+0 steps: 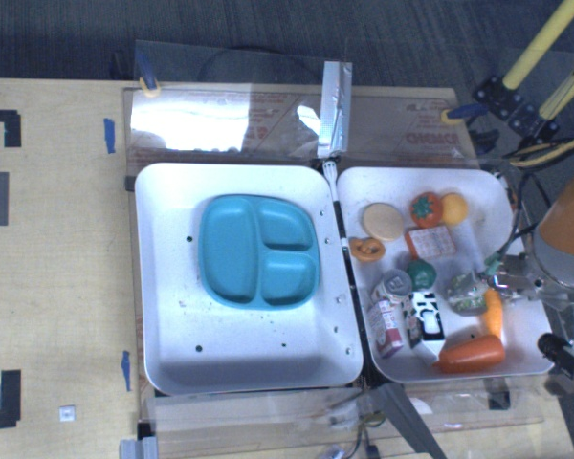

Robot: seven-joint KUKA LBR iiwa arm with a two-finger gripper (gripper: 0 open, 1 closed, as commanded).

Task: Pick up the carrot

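The carrot [495, 315] is a small orange piece lying nearly upright near the right wall of the right bin [522, 357]. My gripper [494, 278] reaches in from the right and hovers just above the carrot's upper end, close to it or touching. The grey arm with its orange band [565, 224] stands over the bin's right rim. The metal of the gripper blurs into a pale greenish item [466, 296] beside it, and nothing visibly lifted hangs from it.
A long red-orange vegetable [472, 353] lies just below the carrot. The right bin also holds a tomato [426, 208], a beige bun [383, 221], a pretzel [367, 249], cans [387, 324] and packets. The left bin [167, 256] carries a blue divided plate [260, 251].
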